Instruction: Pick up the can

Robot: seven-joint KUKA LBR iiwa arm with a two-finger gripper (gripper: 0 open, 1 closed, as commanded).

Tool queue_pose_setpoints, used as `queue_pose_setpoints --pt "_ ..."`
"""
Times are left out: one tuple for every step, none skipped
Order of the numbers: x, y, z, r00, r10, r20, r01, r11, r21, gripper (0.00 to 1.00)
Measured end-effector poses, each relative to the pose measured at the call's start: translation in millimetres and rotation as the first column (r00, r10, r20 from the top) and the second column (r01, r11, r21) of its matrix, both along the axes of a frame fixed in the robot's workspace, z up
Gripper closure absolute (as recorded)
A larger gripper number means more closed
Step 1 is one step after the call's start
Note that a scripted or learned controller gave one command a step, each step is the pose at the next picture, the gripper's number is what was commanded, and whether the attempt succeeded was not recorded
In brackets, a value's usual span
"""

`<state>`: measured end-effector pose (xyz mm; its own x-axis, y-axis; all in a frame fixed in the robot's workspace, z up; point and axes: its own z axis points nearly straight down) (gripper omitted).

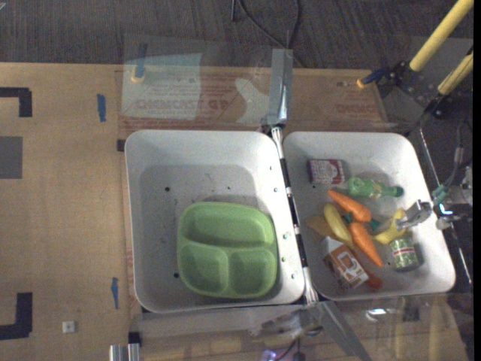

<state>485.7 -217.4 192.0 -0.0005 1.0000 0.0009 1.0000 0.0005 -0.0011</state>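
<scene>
The small metal can with a green label (404, 254) stands upright near the right wall of the right-hand shallow white bin (428, 164). My gripper (412, 216) is just above it, over a yellow banana (391, 232); how wide my jaws stand I cannot tell. Two orange carrots (358, 222), a red-labelled can on its side (326, 171) and a brown carton (346, 267) lie nearby. The left-hand white bin (150, 171) holds a green divided tray (226, 250).

- green divided tray (228, 250) lying in the left bin (143, 201)
- two carrots (350, 205), a banana (337, 224) and a green bottle (370, 188) in the right bin (436, 273)
- small brown carton (346, 267) near its front wall
</scene>
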Motion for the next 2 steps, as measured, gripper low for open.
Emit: queue_pose_setpoints --pt "-2.4 0.6 -96.2 0.999 0.035 0.005 -0.035 0.999 0.006 0.00" --pt "-4.3 -4.2 -87.4 1.000 0.027 0.005 -0.027 1.000 0.000 1.00"
